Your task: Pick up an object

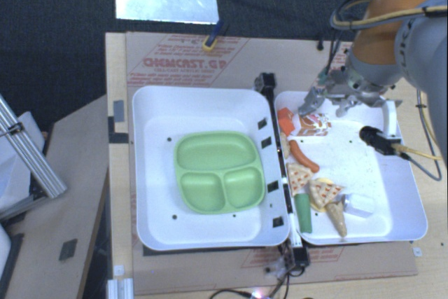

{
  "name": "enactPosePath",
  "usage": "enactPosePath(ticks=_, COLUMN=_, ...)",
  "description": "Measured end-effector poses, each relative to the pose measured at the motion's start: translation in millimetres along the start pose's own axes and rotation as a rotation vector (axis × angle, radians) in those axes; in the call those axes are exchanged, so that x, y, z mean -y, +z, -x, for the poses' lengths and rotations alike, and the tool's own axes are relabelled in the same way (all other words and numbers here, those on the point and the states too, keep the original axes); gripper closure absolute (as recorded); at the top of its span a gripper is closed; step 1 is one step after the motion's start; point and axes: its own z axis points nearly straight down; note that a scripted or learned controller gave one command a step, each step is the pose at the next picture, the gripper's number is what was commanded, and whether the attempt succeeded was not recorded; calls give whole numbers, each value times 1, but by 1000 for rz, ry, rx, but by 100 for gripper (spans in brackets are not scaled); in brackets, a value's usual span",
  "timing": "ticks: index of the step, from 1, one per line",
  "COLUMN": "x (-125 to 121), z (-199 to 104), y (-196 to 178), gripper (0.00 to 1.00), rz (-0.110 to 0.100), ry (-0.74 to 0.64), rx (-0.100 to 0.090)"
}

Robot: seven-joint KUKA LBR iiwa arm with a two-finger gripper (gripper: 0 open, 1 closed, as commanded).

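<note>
**Gripper low over the far end of the right bin**

The two-finger metal gripper (323, 103) is at the far-left part of the right shallow white plastic bin (399, 192), just above a small flat red-and-white packet (314, 124). Its grey fingers (310, 103) point down and to the left. I cannot tell if they are spread or closed, and nothing is visibly between them.

The toy foods lie along the left side of this bin, all of smooth plastic. An orange carrot-like piece (285, 121) is beside the packet. Nearer lies a red sausage (304, 155), rounded and long, its axis running from far-left to near-right. Then comes a checked waffle-like slice (299, 177), a green cylinder (302, 211) with its long axis parallel to the bin wall, and a tan ribbed cone (336, 215) pointing toward the near edge. A clear small cup (360, 205) lies beside the cone.

The left white bin (150, 115) holds a pale green divided tray (217, 171) with three rounded compartments.
</note>
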Motion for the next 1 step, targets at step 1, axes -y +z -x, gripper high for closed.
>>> enactPosePath(ticks=1, x=6, z=1, y=43, gripper=0, rz=0, ry=1, rx=0)
